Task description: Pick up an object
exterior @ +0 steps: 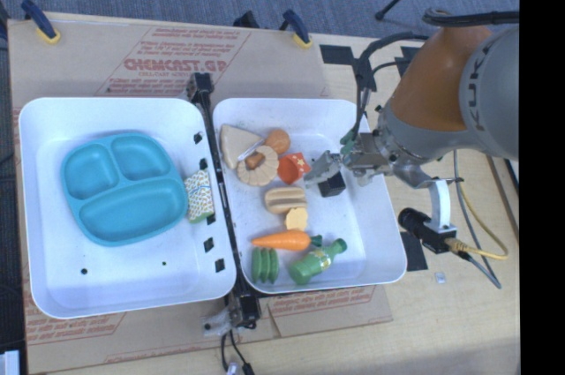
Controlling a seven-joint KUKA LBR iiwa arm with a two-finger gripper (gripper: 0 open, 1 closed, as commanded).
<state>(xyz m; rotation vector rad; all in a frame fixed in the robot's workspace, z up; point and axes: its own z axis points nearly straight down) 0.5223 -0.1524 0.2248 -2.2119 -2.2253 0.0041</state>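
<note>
My gripper (327,173) hangs low over the right-middle part of the right bin (378,228), reaching in from the right. Just to its left lies a small red toy piece (294,167). I see nothing held by the gripper. Other toy foods lie in this bin: a pale wedge (235,140), a round cookie (257,165), an orange ball (278,140), a hot dog bun (284,199), a yellow chunk (297,219), a carrot (282,241), a green pepper (264,265) and a green bottle (316,260).
The left bin (53,276) holds a blue divided plate (119,185) and a small patterned pouch (199,194) against its right wall. Clamps sit along the divider between the bins. The bench's cardboard sheet (177,56) lies behind.
</note>
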